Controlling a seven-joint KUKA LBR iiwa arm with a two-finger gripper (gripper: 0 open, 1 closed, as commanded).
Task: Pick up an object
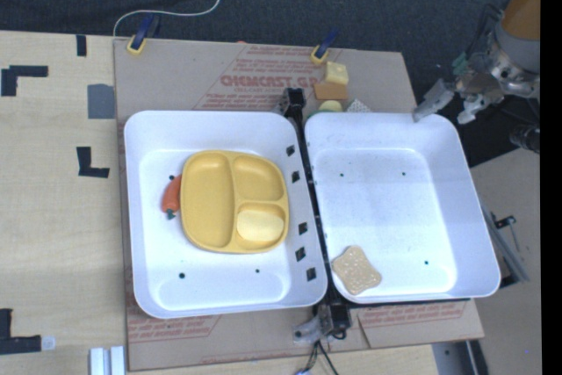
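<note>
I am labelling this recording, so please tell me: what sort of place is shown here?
Most likely a robotics lab test bench. Two white bins are clamped onto a cardboard sheet, a grey arm with an orange band reaches in, and toy-like items such as a yellow divided plate lie inside.

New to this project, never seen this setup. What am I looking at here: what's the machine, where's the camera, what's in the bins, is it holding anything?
One fixed camera looks down at a slant on a bench. The machine is a robot arm, grey with an orange band, reaching in from the right. Its two-finger gripper hangs just past the far right corner of the right bin, with nothing between its fingers. Two shallow white bins sit side by side. The left bin holds a yellow divided plate, with an orange item partly tucked under its left edge. The right bin holds a tan cracker-like piece near its front left corner. A few small blocks lie behind the bins.
</note>
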